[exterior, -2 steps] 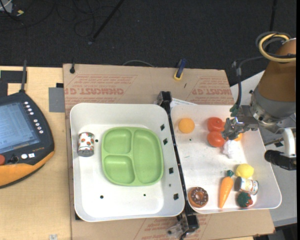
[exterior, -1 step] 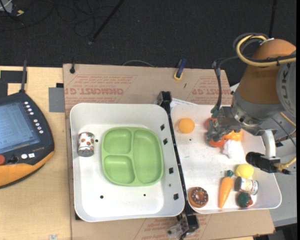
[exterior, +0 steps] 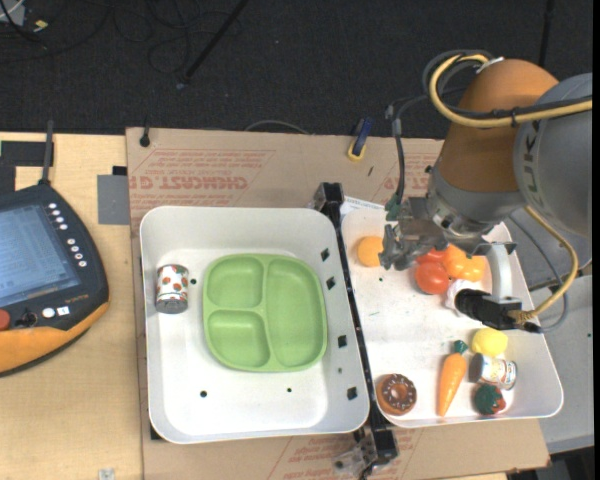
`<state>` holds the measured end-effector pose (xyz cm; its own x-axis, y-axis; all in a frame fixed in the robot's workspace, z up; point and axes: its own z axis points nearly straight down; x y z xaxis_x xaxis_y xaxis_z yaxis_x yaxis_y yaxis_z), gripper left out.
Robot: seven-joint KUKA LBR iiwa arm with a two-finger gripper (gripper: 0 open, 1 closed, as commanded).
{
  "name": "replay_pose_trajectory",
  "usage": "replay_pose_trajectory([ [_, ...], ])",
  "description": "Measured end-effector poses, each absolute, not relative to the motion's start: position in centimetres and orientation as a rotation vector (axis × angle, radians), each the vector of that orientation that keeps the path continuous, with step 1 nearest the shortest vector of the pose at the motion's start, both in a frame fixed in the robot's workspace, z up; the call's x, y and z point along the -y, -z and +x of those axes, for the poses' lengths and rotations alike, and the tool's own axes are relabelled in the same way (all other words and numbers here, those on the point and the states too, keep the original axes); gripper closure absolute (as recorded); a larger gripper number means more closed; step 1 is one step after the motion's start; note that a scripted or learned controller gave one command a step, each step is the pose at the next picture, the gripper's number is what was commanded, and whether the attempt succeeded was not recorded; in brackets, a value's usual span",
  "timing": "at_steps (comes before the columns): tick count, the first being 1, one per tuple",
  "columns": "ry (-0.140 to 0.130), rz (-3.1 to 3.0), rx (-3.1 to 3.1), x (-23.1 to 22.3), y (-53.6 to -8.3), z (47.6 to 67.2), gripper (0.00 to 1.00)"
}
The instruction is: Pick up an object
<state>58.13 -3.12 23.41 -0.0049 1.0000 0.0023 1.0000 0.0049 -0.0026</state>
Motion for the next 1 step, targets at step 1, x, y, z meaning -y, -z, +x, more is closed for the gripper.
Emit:
replay_pose_trajectory([
  [1,-0.004,-2.220,2.220,4.52,-22.93,58.81,1.00],
])
